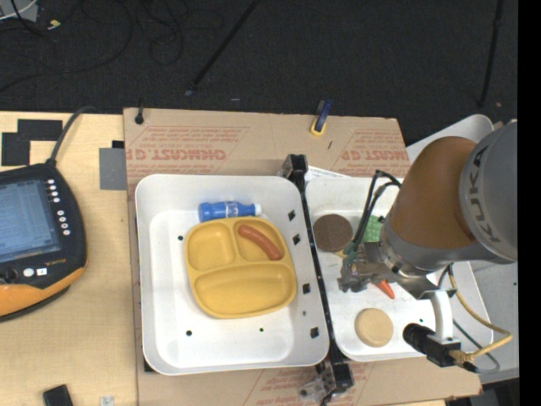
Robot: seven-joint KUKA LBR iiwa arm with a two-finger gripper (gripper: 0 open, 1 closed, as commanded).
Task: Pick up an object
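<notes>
Pincer [353,279] half hidden under arm, fingers unclear, covering orange object [385,289].

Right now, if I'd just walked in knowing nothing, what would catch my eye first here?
Probably the yellow divided plate in the left bin, with a toy hot dog in one compartment and a blue bottle lying at its far edge. Next, the big grey arm reaching over the right bin, its gripper low between a brown disc and a tan disc.
</notes>
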